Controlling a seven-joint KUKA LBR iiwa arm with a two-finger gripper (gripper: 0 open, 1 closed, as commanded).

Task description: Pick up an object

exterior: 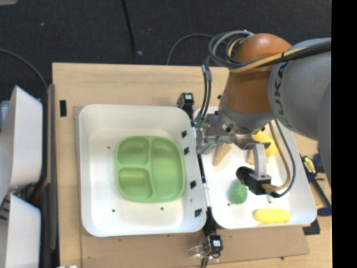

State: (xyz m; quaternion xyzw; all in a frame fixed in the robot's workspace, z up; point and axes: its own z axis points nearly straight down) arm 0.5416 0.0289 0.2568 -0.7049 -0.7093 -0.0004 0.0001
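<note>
The gripper hangs low over the right-hand bin, close against that bin's left wall and towards its far edge. It sits under the broad orange band of the arm, which covers most of it, so I cannot tell whether it is apart or together, and nothing can be seen held in it. Just beside it, on the side towards the bin's middle, a tan wedge lies on the white floor, tilted, with its narrow end pointing to the near edge. A second tan piece lies a little further towards the right wall, and a yellow scrap shows at its far end, partly hidden by the arm. Nearer the near edge, a green lump rests on the floor close to the left wall, apart from the wedge. A yellow block lies flat by the near edge, towards the near right corner, near the lump but not touching it. These loose pieces are the things on offer to pick, and all of them lie on the bin floor. Across the shared wall, the left-hand bin holds a green divided plate, lying flat about the middle, a little towards the right wall, with its compartments facing up. Both bins sit side by side on the wooden desk, whose bare far edge shows beyond them.
</note>
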